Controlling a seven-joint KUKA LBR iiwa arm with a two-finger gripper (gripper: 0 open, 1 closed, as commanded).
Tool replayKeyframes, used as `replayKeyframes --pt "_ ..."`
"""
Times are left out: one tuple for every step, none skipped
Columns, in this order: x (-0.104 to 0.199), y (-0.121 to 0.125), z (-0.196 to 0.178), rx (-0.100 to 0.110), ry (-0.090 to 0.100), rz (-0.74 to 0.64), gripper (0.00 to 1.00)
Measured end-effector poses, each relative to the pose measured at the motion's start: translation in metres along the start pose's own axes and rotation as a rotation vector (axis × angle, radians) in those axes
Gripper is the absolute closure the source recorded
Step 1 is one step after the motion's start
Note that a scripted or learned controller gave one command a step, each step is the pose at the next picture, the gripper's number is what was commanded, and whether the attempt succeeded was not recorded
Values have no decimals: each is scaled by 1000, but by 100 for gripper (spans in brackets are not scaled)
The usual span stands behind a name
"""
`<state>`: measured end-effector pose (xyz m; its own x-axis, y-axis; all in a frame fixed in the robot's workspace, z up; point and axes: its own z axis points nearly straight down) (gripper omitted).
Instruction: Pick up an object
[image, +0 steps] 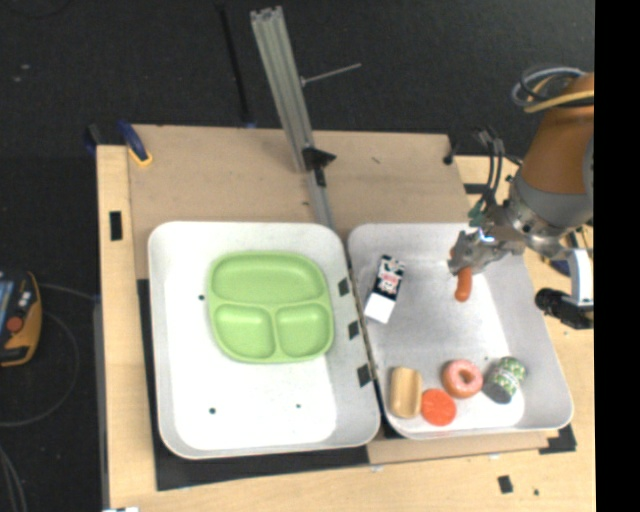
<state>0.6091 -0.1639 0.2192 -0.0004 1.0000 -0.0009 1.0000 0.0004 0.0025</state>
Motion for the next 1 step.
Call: replayKeyframes --pt "46 0 -13 0 2 -6 100"
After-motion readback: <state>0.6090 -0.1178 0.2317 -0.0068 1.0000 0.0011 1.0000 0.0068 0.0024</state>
